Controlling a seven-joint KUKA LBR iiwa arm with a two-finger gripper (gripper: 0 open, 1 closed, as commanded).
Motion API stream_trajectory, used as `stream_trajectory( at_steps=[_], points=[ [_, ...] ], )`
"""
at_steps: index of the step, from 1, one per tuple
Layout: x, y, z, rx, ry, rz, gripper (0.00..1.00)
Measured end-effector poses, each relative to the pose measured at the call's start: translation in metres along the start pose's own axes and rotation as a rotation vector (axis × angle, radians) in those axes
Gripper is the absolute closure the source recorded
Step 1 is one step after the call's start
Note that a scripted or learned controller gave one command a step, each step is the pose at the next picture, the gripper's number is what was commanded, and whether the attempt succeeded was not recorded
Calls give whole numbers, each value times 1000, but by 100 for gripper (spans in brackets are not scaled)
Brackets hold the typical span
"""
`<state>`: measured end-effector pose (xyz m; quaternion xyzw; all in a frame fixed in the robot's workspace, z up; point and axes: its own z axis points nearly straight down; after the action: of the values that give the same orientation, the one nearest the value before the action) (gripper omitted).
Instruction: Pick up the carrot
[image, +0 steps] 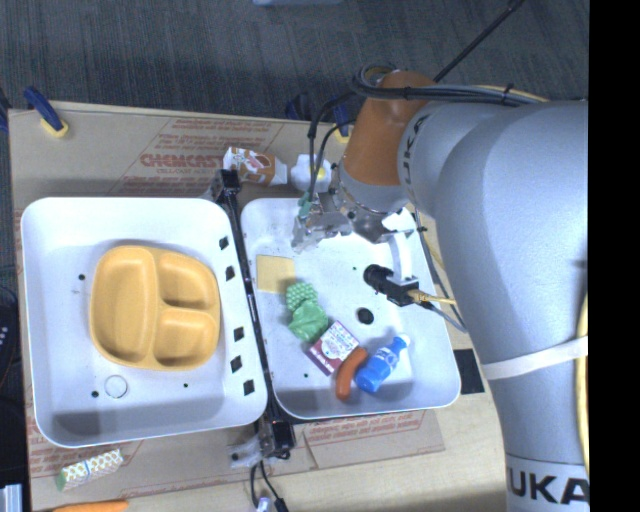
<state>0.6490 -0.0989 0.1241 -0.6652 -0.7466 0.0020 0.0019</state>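
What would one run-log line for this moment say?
gripper: over right bin far end | carrot: near end, beside blue bottle, not held | step: pick pending

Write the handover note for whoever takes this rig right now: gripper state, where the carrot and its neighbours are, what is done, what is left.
Gripper: at the far end of the right bin, nothing visibly held.
Carrot: lies at the near end of the right bin, between the blue bottle and the maroon packet, close against both.
Other items: green piece and yellow slice mid-bin; yellow tray in the left bin.
Done: no pick yet.
Left: move to the carrot, grasp, lift.
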Motion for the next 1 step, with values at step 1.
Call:
stream_trajectory(
  at_steps=[1],
  points=[
    [-12, -41, -166, -5, -2, -255, 100]
  ],
)
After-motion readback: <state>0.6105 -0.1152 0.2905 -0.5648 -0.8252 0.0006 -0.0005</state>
